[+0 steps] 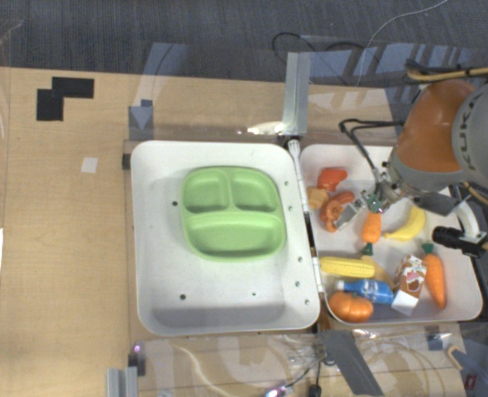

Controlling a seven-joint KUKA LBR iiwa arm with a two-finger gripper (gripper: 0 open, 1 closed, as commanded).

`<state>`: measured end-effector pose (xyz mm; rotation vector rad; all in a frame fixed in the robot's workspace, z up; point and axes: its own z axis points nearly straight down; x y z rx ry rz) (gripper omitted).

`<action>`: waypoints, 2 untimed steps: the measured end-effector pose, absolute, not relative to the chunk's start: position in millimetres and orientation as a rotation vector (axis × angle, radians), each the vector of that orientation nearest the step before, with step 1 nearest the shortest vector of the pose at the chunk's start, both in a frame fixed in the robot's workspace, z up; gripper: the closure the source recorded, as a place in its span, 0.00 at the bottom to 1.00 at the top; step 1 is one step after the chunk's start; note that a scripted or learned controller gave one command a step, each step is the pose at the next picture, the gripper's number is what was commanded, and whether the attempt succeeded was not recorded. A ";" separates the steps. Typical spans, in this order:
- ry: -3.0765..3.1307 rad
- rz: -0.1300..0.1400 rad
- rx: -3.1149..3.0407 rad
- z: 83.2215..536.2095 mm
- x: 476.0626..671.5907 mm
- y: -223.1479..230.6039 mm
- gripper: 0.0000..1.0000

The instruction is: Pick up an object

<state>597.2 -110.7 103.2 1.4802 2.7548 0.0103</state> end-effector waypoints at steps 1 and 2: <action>2.755 0.010 1.481 103.1 597.1 -110.8 0.00; 2.752 0.008 1.486 90.1 578.3 -144.1 0.00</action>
